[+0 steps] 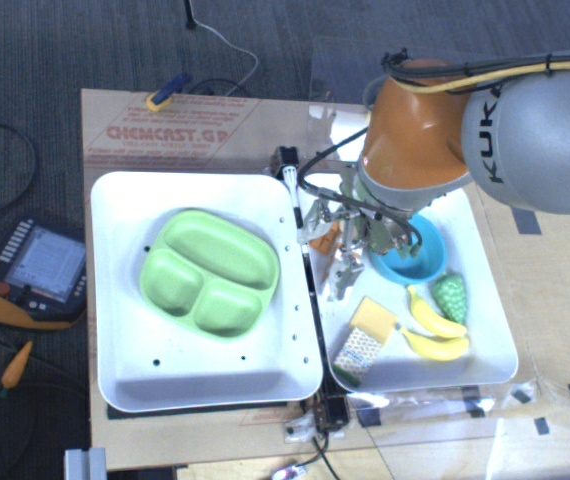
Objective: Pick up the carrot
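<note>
Reaching down into the right bin (485,353), the claw (345,260) hung just by the carrot (325,236) at the bin's left wall. I could not tell its state. Next, it likely needed to close around the carrot and lift.

Dark grey carpet floor (85,28) around the setup, ribbed texture. Tan desk (165,133) with red lettering on its far left part; a blue and yellow clip (168,90) at its far edge. Black cable (215,33) trails across the carpet from the far side. On the floor left: handheld pendant (35,273), grey screen, orange trim. Light even, overhead.
</note>
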Controlling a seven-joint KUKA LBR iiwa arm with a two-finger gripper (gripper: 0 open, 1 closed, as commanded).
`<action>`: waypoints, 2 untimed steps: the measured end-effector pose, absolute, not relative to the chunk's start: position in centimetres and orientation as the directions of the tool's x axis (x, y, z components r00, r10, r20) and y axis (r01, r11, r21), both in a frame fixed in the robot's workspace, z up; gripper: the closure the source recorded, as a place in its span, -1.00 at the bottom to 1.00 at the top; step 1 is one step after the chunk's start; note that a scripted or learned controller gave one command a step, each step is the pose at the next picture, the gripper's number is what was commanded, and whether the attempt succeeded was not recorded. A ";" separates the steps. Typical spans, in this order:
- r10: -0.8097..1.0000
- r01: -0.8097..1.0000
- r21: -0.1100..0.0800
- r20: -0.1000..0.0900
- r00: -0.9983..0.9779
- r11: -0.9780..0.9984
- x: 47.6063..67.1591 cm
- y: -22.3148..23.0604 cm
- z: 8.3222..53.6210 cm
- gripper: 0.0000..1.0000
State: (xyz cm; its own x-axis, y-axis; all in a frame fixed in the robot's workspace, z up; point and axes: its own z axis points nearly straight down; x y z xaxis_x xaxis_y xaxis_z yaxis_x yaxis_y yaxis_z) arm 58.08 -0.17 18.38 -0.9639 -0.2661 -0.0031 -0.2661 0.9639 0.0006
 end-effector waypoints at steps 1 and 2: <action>-0.441 -0.441 -0.005 -0.010 -0.897 0.898 67.1 -3.9 25.3 -1.00; -0.409 -0.409 0.006 0.003 -0.913 0.913 64.5 3.3 18.0 -1.00</action>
